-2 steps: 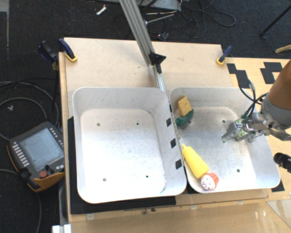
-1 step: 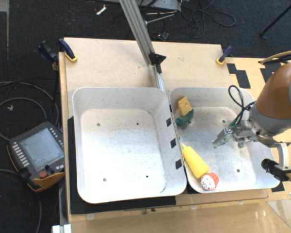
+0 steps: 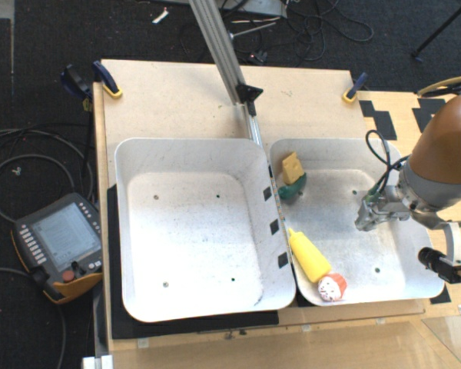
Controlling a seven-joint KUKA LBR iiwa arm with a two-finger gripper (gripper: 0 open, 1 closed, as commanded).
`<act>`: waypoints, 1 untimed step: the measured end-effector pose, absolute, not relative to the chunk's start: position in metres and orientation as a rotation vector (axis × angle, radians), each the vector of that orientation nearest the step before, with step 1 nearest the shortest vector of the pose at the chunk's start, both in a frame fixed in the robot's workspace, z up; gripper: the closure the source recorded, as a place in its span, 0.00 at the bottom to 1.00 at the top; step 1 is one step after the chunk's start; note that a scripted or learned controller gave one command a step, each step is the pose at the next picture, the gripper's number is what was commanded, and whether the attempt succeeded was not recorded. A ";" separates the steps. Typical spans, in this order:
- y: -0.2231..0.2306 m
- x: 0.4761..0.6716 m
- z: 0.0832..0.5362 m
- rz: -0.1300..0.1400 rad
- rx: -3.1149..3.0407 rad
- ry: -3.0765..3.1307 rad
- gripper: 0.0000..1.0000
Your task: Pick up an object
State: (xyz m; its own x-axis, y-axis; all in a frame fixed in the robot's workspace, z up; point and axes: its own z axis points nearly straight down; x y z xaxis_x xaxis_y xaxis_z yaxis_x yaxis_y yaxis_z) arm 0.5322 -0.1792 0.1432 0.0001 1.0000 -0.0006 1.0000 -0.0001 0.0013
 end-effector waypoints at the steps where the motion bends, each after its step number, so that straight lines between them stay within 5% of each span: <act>1: -0.170 0.531 0.200 0.005 2.214 2.222 1.00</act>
